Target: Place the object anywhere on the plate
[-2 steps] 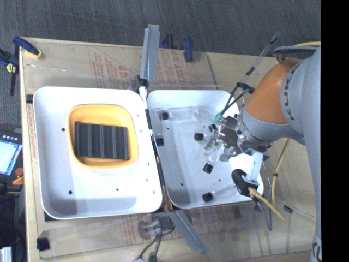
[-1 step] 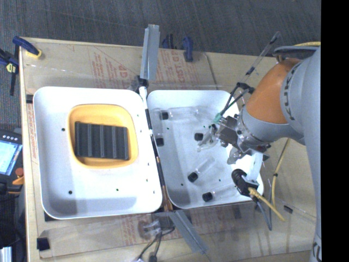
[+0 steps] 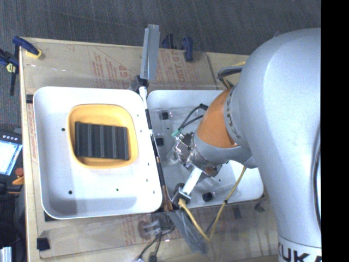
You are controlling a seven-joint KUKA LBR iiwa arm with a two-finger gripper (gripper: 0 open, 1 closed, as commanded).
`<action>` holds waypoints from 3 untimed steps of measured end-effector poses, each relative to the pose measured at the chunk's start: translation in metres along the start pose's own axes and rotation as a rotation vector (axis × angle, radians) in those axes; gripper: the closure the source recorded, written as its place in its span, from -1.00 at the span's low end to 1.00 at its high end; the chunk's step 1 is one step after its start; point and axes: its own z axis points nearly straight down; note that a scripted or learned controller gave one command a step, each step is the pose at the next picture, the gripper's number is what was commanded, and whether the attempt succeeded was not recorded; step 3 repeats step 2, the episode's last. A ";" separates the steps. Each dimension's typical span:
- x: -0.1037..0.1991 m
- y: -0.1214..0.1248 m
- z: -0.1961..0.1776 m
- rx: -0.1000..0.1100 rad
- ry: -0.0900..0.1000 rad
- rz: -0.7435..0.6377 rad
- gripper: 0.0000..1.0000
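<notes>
A yellow plate (image 3: 102,112) with a dark ridged centre lies in the left white bin (image 3: 54,190). My gripper (image 3: 184,150) is down inside the right bin (image 3: 180,98), close to its left wall, under the orange band of the arm (image 3: 215,127). The arm's bulk hides much of that bin's floor. A few small dark pieces lie on the right bin's floor near the gripper: one at the back left (image 3: 163,115), one by the left wall (image 3: 159,141), one near the front (image 3: 207,196). Whether the gripper has anything in it is hidden.
The divider between the two bins (image 3: 152,146) runs just left of the gripper. A yellow cable (image 3: 229,201) trails over the right bin's front edge. Clamps (image 3: 186,47) sit on the bench's far edge, and a grey bar (image 3: 149,51) stands behind the bins.
</notes>
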 end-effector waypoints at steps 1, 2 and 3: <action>0.025 -0.001 -0.121 -0.005 0.002 -0.218 -1.00; 0.072 -0.056 -0.099 -0.003 0.001 -0.176 -1.00; 0.072 -0.056 -0.099 -0.003 0.001 -0.176 -1.00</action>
